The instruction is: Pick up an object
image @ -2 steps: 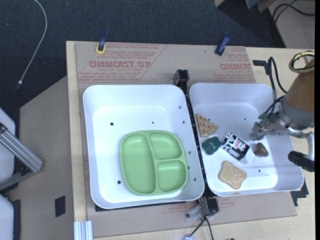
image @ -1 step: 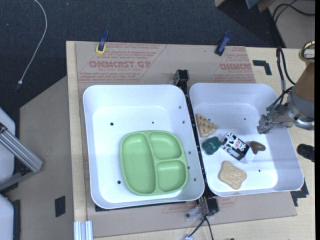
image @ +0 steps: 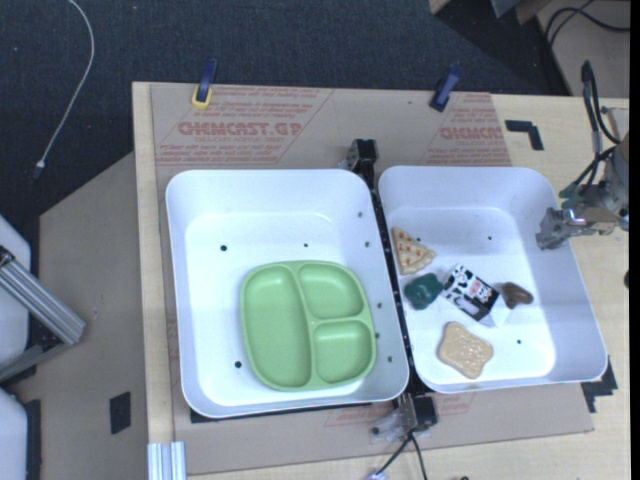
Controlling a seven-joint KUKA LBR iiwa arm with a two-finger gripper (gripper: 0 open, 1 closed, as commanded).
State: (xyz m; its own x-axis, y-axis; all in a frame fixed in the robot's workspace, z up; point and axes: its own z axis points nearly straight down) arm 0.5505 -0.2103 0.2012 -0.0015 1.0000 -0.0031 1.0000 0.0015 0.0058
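We look down on a bench [image: 300, 128] covered in brown board printed with red lettering, set on a dark blue-grey floor [image: 250, 18] where a thin white cable [image: 75, 78] curls at the upper left. Two clamps, one with a yellow tip [image: 204, 85] and one blue [image: 444, 88], grip the far edge of the board. Two shallow white bins sit side by side, touching along a black seam. The left bin [image: 200, 218] holds a green divided plate [image: 306, 324] lying flat toward its near side. The right bin [image: 500, 193] holds the loose objects, clustered in its near-left half: a pizza-slice toy [image: 409, 251] against the left wall, a dark green piece [image: 423, 290] just below it, a black-and-white patterned item [image: 470, 293] beside that, a small brown piece [image: 516, 292] to its right, and a toast-shaped piece [image: 464, 350] nearest us. The gripper [image: 556, 230] hangs over the right bin's right rim, well apart from every object; it has hold of nothing, and we cannot tell how far its fingers are parted.
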